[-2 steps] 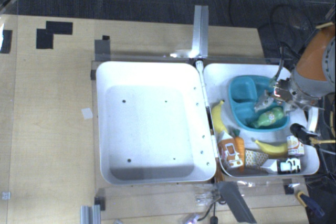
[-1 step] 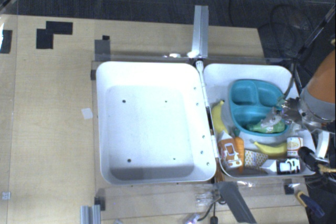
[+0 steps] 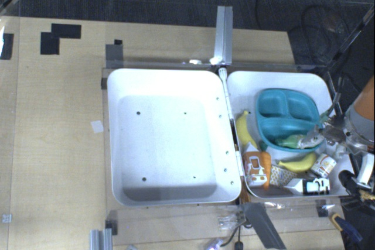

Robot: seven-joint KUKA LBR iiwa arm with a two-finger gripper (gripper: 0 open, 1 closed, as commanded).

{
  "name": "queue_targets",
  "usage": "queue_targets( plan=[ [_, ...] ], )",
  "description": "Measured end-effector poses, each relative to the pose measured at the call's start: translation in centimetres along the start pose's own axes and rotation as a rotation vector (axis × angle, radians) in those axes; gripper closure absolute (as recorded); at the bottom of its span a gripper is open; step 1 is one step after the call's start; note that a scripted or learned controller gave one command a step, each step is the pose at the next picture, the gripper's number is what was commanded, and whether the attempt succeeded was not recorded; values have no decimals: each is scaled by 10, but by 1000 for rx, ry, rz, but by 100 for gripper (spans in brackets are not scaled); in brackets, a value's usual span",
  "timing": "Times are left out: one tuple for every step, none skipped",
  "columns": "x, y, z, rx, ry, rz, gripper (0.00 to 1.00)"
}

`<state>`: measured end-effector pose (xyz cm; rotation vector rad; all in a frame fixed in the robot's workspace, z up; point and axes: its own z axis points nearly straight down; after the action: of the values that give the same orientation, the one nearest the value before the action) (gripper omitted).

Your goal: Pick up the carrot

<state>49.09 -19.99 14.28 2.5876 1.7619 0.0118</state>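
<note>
A pale wooden bench (image 3: 58, 126) carries two white bins, and all the objects lie in the right bin (image 3: 281, 79): a teal divided plate (image 3: 287, 108), two bananas (image 3: 243, 132), two small bottles (image 3: 322, 167) and an orange thing (image 3: 258, 168) at the front left corner. I judge this orange thing to be the carrot, though it is small and seems to have white marks on it, so I am not sure. The arm (image 3: 360, 114) comes in from the right, and the gripper (image 3: 328, 137) sits low at the right side of the plate, near its rim. I cannot tell if the gripper is spread or pressed together, and nothing is visibly held in it. The carrot is well apart from the gripper, to the left and towards the front, with a banana and the plate between them. The risk is that the gripper closes where it is now and catches the plate or a banana. Also, the carrot lies tight against the bin wall and a banana, so there may be little room to grasp it.
</note>
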Motion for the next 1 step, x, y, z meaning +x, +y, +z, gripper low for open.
queue_targets(
  plan=[
    [1,-2,7,5,0,-38,0]
  ],
)
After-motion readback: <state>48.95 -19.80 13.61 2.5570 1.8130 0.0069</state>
